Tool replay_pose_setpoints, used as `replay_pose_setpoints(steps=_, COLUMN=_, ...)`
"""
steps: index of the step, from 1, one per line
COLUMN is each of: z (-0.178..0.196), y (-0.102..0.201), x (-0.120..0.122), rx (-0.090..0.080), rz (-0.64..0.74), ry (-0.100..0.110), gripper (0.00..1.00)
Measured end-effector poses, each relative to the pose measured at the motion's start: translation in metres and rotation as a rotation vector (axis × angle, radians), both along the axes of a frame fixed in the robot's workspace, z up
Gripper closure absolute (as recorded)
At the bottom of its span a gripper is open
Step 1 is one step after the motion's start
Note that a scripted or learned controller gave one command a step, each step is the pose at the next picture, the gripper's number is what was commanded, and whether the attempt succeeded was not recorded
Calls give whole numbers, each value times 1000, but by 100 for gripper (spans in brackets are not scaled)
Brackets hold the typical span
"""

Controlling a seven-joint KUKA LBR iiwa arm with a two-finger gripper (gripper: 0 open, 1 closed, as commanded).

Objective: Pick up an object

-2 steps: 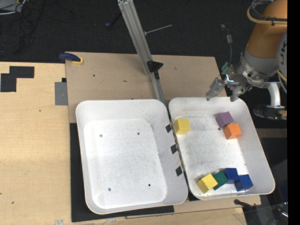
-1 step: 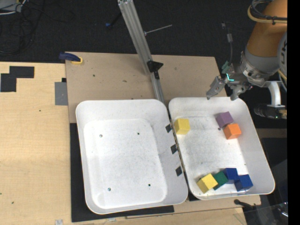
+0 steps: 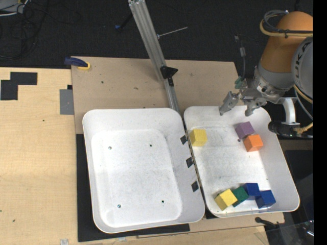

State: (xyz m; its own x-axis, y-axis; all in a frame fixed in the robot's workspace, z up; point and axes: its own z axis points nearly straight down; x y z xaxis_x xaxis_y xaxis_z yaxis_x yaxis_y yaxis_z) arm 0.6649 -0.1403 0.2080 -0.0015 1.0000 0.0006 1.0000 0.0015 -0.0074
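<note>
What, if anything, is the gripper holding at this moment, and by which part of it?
Nothing is held. The gripper hangs open above the far end of the right bin, with no object between its fingers; the purple block lies apart, just below it.

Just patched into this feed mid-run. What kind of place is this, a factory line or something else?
Probably a robotics lab test bench, not a factory line. Two shallow white bins sit on a plywood bench, the right one holding small coloured blocks such as a yellow block; loose cables trail across the dark floor behind.
</note>
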Motion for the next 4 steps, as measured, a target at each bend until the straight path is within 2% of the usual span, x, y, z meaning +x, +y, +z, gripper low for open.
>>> replay_pose_setpoints(steps=1, z=-48, y=0, x=-10, rx=0, rz=-1, ry=1, gripper=0)
replay_pose_setpoints(steps=2, z=-112, y=3, x=-7, rx=1, rz=2, ry=2, gripper=0)
replay_pose_setpoints(steps=3, z=-98, y=2, x=-5, rx=0, rz=0, ry=-5, gripper=100)
replay_pose_setpoints(steps=4, z=-51, y=8, x=0, rx=-1, rz=0, ry=-10, gripper=100)
